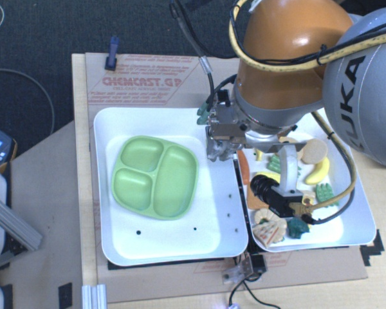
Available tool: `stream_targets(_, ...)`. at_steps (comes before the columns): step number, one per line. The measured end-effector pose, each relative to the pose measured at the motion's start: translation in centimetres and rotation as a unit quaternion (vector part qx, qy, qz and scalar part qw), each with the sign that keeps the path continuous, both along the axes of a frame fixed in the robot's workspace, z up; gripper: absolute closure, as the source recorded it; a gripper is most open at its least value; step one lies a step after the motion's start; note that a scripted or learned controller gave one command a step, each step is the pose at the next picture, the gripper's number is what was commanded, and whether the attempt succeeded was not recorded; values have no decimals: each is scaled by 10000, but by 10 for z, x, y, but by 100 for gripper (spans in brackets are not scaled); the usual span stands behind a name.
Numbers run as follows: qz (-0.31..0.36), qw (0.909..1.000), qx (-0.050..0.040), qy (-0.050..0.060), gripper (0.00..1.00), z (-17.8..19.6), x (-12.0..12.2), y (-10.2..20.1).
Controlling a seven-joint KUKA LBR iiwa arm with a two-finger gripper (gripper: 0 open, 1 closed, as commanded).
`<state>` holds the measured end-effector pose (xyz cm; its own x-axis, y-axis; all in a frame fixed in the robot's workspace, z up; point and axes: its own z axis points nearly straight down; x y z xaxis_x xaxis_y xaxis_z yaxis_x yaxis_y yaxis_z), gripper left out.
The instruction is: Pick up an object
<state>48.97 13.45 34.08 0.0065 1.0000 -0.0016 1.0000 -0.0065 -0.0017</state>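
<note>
Dark grey carpet lies around the bench, and on the bench sits a brown board (148, 76) printed with red lettering, with a blue clip (111, 53) at its far left corner. Two shallow white bins rest side by side on that board.

I reach in from the right, and my orange band and grey wrist cover the far end of the right bin (354, 227). My gripper (220, 148) hangs over the right edge of the left bin (206, 227), just beside the wall where the two bins meet. Whether my jaws are open or closed I cannot tell, since my own wrist hides most of them from above.

A pale green divided plate (156, 176) with three compartments lies flat in the left bin. It sits toward the left of the bin, near my gripper but apart from it.

The right bin holds a crowd of small toy foods. An orange carrot-like strip (244, 166) lies along the bin's left wall, closest to me. A yellow banana (320, 171) lies further right, with a round tan piece (312, 151) just beyond it and a green leafy piece (323, 192) just in front of it. Another small green piece (274, 163) sits between the carrot strip and the banana. At the near end, a tan ridged slice (270, 229) lies beside a teal piece (298, 226).
</note>
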Motion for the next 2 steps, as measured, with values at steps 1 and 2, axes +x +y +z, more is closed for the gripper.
stream_targets(1, 33, 10000, 8, -5, 100, 10, 0, 4)
stream_targets(2, 47, 10000, 9, 1, 100, 10, -11, 23)
